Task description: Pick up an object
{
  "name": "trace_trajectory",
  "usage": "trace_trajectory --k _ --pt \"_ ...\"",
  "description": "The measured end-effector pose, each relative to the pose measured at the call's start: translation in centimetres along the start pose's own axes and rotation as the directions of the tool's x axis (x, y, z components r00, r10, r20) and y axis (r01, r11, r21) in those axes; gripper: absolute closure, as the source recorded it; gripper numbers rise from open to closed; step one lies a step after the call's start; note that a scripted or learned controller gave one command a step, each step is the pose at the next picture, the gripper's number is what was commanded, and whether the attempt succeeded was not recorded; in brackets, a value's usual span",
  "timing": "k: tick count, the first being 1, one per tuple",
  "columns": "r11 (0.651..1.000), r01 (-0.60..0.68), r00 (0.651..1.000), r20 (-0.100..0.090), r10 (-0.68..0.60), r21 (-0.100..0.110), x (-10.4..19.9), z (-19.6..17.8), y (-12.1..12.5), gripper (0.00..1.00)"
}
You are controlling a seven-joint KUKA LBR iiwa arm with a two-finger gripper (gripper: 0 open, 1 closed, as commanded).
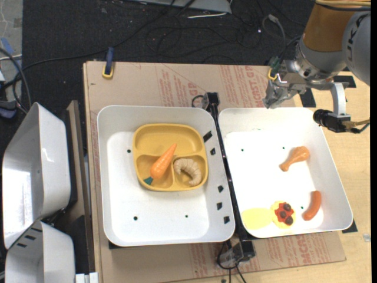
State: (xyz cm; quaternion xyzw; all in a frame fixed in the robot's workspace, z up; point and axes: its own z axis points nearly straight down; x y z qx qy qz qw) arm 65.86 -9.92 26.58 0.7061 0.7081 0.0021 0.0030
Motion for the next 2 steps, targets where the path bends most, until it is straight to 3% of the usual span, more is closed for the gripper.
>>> trace_trajectory --k 1,2 --pt "1.000 0.003 1.000 -0.003 -0.003 0.008 4.7 -0.5 -1.8 1.00" --pt "1.000 0.004 1.000 -0.003 -0.004 0.010 9.2 0.1 -5.3 1.00"
